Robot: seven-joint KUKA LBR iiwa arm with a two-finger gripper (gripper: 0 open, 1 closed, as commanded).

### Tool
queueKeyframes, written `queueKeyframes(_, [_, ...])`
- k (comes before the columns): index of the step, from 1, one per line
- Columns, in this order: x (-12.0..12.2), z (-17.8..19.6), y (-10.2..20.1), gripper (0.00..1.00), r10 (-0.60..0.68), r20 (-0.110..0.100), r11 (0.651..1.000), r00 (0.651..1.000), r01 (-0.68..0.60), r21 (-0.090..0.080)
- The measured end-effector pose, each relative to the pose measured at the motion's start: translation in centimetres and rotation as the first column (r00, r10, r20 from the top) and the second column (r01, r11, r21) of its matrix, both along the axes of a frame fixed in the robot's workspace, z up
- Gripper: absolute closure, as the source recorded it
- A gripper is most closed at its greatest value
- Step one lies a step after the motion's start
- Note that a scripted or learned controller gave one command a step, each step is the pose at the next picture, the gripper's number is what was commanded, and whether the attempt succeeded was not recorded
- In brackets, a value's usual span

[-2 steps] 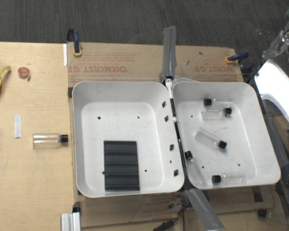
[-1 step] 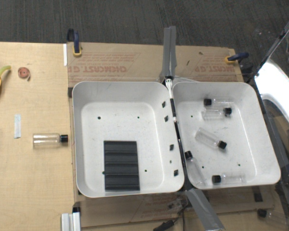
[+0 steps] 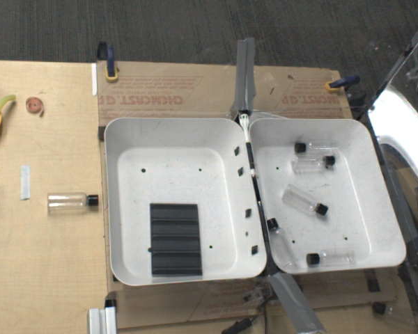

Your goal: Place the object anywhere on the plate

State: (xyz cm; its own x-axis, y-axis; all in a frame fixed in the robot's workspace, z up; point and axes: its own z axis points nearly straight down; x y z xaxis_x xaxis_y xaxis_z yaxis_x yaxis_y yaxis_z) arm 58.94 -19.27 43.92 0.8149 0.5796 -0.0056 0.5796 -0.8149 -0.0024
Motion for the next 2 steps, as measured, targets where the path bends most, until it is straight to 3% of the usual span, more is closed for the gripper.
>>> queueKeyframes(1, [5.6,-0.9,2.0,0.0,-0.391,0.002,0.921,0.921,0.391,-0.001])
queueKeyframes(2, [1.2,0.1,-3.0,0.0,-0.397,0.001,0.918,0.918,0.397,-0.001])
